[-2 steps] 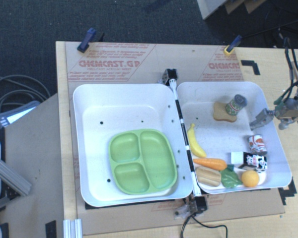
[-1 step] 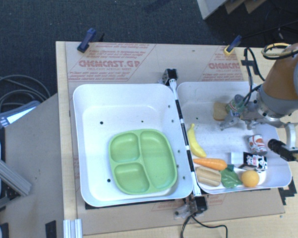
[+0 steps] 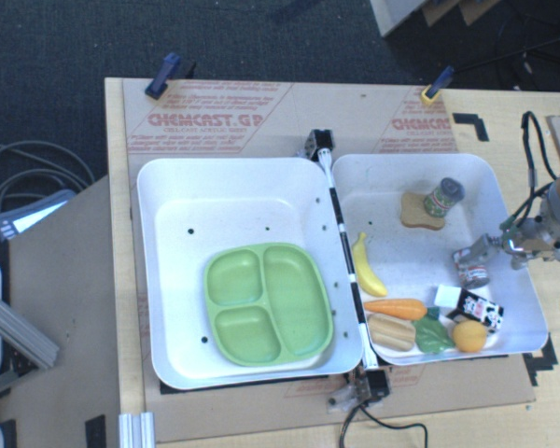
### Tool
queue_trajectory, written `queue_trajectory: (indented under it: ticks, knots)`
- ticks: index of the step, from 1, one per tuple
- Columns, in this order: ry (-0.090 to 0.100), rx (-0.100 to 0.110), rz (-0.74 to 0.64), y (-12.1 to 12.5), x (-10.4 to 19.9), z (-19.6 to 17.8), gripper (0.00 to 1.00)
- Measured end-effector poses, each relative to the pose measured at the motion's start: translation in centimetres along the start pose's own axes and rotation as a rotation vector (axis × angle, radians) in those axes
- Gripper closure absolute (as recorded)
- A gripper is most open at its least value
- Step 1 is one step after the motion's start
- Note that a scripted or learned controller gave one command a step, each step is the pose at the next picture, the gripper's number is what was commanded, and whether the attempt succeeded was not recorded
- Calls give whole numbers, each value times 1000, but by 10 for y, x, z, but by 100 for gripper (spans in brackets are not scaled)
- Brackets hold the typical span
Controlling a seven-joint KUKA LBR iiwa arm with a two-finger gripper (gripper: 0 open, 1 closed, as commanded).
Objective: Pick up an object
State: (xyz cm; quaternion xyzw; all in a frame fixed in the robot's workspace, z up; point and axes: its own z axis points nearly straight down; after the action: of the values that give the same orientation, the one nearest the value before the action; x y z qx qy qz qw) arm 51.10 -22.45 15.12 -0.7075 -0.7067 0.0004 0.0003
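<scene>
Metal two-finger gripper point(image 3: 474, 261) low in the right-hand white plastic bin point(image 3: 392, 171), at that bin's three o'clock edge; whether its claw is parted or closed, I cannot tell.

Nearest it, at five o'clock, lies one small white block point(image 3: 447, 296), probably light, stiff and smooth, best pinched across its short sides. Also one each: yellow banana point(image 3: 366, 267), orange carrot point(image 3: 395, 309), tan bread roll point(image 3: 392, 332), orange ball point(image 3: 469, 336), green-labelled jar point(image 3: 441, 198). The left bin point(image 3: 168, 187) holds one green three-compartment plate point(image 3: 266, 302).
</scene>
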Motion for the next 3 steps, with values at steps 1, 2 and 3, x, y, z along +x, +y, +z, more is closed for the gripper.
queue_trajectory:
  ticks: [1,2,3]
  knots:
    - [1,1,-2,34,19,67,0]
    - [0,-2,-2,35,18,57,100]
    - [0,-3,-2,62,69,66,100]
